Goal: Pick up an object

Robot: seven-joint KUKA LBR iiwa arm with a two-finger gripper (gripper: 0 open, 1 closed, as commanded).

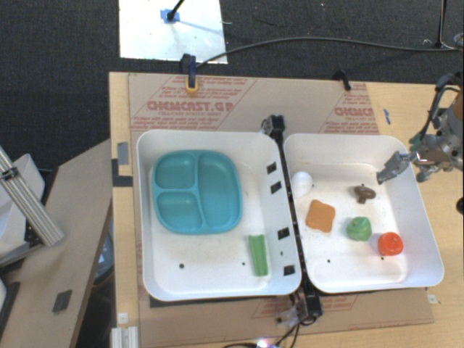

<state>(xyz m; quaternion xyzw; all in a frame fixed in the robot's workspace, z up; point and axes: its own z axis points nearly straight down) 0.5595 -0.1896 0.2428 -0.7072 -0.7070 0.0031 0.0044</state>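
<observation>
Two shallow white bins sit side by side on a bench covered with printed brown board, seen from above at a slant. The left bin (148, 194) holds a teal plate (197, 192) with three compartments, lying flat toward the bin's upper left, and a green stick (258, 255), upright in the frame, resting near the bin's lower right corner, apart from the plate.

The right bin (428, 263) carries five small things. A white ball (301, 182) lies against the bin's left wall. To its right and lower, an orange block (321, 216) lies flat on the floor of the bin. A small brown piece (363, 192) sits near the middle, above a green ball (358, 228). A red-orange ball (390, 244) rests just beside the green one, toward the bin's lower right.

The gripper (395, 167) reaches in from the right edge, poised over the upper right part of the right bin, above and to the right of the brown piece and apart from it. Nothing is seen between its fingers; whether they are spread or closed cannot be told from this view.
</observation>
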